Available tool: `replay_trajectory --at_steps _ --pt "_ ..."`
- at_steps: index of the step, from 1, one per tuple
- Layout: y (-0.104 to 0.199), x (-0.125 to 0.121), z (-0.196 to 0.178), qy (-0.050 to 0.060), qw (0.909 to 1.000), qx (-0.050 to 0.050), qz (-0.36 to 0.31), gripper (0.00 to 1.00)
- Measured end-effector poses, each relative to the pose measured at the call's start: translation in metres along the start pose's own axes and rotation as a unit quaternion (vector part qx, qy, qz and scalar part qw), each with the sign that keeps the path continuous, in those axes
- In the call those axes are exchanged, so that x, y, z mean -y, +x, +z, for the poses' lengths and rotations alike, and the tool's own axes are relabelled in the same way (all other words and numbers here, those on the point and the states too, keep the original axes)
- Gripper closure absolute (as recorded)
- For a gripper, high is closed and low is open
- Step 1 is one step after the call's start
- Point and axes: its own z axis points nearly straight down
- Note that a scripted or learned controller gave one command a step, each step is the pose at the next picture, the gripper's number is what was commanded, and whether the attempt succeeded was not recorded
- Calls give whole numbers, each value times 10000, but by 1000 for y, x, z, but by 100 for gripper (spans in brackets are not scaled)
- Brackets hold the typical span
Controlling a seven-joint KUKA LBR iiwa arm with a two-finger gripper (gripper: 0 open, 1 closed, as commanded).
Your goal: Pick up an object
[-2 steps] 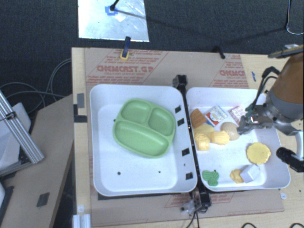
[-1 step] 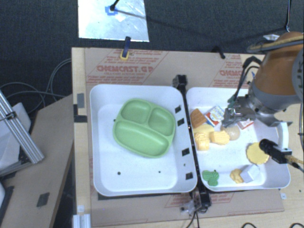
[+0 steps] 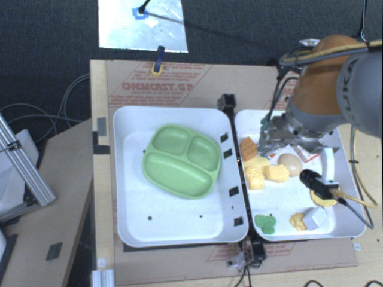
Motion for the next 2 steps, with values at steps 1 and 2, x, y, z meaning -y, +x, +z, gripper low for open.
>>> replay_trajectory --at_steps 1,2 --pt "52 -34 2 -7 10000 -3 -2 100" --pt "98 -50 -11 -8 10000 -3 4 100"
